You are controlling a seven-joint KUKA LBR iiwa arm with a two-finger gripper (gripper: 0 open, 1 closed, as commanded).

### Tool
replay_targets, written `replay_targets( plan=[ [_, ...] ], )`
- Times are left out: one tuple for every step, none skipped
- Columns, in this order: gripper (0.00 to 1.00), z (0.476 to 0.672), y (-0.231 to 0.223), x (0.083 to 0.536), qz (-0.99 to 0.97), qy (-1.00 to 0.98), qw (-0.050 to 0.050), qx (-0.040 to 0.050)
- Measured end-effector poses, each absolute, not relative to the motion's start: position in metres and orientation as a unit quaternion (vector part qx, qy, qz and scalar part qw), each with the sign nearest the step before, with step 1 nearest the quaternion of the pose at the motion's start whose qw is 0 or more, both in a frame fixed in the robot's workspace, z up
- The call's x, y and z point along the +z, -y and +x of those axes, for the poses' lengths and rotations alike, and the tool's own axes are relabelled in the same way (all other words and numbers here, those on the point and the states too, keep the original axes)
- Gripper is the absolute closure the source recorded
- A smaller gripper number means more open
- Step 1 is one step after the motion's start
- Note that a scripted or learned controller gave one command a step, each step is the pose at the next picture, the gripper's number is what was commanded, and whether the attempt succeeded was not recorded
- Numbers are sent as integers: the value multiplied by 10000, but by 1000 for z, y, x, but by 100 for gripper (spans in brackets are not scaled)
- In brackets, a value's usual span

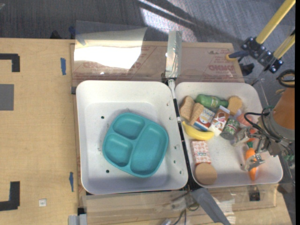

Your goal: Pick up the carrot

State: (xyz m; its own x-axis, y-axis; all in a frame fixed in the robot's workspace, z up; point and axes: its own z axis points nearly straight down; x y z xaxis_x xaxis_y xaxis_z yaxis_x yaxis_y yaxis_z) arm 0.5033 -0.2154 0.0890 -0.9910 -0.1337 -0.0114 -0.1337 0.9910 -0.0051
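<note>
The carrot is a small orange piece lying near the front right corner of the right bin. More orange shows just above it at the gripper's tip. My gripper comes in from the right edge and hangs directly over the carrot, covering its middle. The grey arm with its orange band sits above the bin's right wall. Dark cables and metal parts hide how the gripper meets the carrot.
The right bin also holds a green bottle, a banana, small cartons, a can, a pink box and a round brown disc. A teal divided plate lies in the left bin.
</note>
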Motion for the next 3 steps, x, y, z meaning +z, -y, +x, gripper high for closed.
replay_targets(
  plan=[
    [100,508,214,103,-686,-9976,123,-41],
    [100,496,212,291,-805,-9967,87,-38],
    [100,589,222,412,-1286,-9917,84,-30]
  ],
)
